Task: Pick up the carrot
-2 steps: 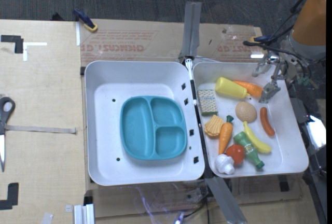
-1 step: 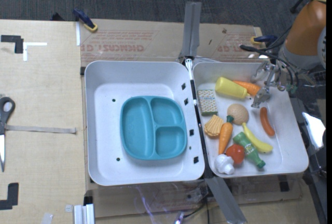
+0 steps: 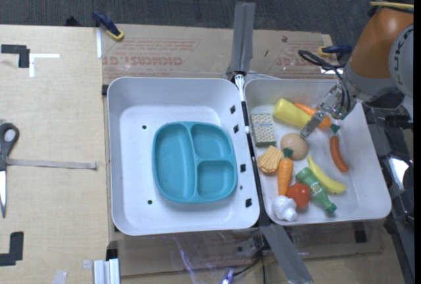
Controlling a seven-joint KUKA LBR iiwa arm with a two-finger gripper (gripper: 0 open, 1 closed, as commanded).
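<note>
A pale wooden counter (image 3: 52, 144) under a dark floor carries two shallow white bins side by side, with brown cardboard behind them. In the right bin (image 3: 368, 204), the carrot (image 3: 284, 174) lies near the middle of the pile, orange, with its green top pointing up toward a beige round piece (image 3: 294, 145) which it touches. Its lower tip ends just above a tomato (image 3: 299, 194) and a white item (image 3: 285, 209), whose form is hard to make out. On the left of the carrot is a ridged tan piece (image 3: 270, 159), touching it, and above that a pale speckled block (image 3: 263, 129) next to the bin wall. On the right of the carrot lie a banana (image 3: 325, 177) and a green item (image 3: 316, 189), partly under the banana. A red sausage (image 3: 338, 153) lies apart, further right.

At the top of the pile a yellow item (image 3: 291, 113) lies at a slant. A second orange piece (image 3: 304, 108) shows behind it, mostly hidden, so I cannot say what it is. The gripper (image 3: 321, 119) is low at the right end of the yellow item, well apart from the carrot. It is small and blurred here, and I cannot tell if it is parted or closed, or if it holds anything. The arm (image 3: 385, 46) is cut off by the right edge.

The left bin (image 3: 125, 210) holds a teal divided plate (image 3: 195, 162). Scissors (image 3: 5, 144) are cut off at the left edge of the counter.
</note>
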